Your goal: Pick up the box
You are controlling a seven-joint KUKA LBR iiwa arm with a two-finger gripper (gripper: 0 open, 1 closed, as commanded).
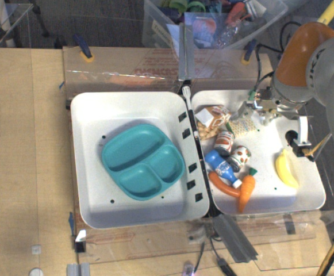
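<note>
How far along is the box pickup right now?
Done: the gripper is low in the right bin, near its back wall. In hand: nothing visibly held. Left: grasping and lifting the box, which lies against the divider, apart from the gripper.

This looks like a robotics lab: a plywood bench (pixel 23 154) carries two white bins (pixel 92 206) fixed side by side, a grey and orange arm (pixel 307 56) reaches in, and a clear tub (pixel 212 10) of bright plastic toys stands behind.
</note>
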